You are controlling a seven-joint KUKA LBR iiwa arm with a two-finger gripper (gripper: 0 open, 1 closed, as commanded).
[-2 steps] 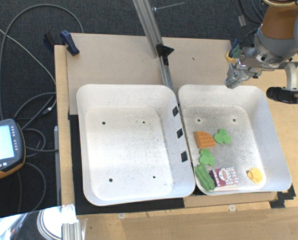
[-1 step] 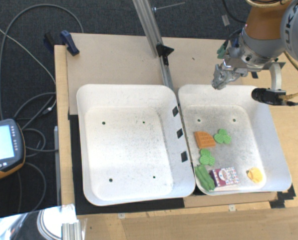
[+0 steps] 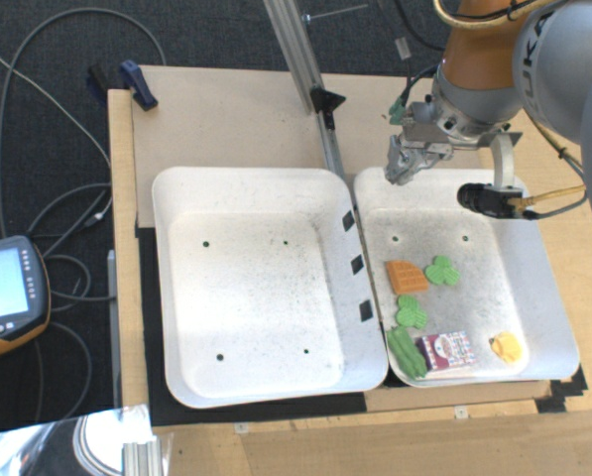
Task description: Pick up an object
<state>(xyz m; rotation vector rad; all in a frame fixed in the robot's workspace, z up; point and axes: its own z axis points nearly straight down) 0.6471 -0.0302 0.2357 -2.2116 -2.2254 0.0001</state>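
Observation:
The right bin (image 3: 519, 266) holds several small objects: an orange waffle-like piece (image 3: 407, 277), a green clover-shaped piece (image 3: 441, 272), a second green piece (image 3: 411, 313), a long green item (image 3: 406, 351) at the front rim, a pink and white packet (image 3: 446, 350) and a yellow piece (image 3: 508, 346). My gripper (image 3: 402, 168) hangs over the bin's far left corner, well above and behind the objects. Nothing shows between its fingers.
The left bin (image 3: 251, 286) lies beside the right one, with black clips (image 3: 357, 264) along the shared rim. A slanted metal pole (image 3: 305, 62) stands behind the bins. A blue clamp (image 3: 137, 82) sits at the bench's far left corner.

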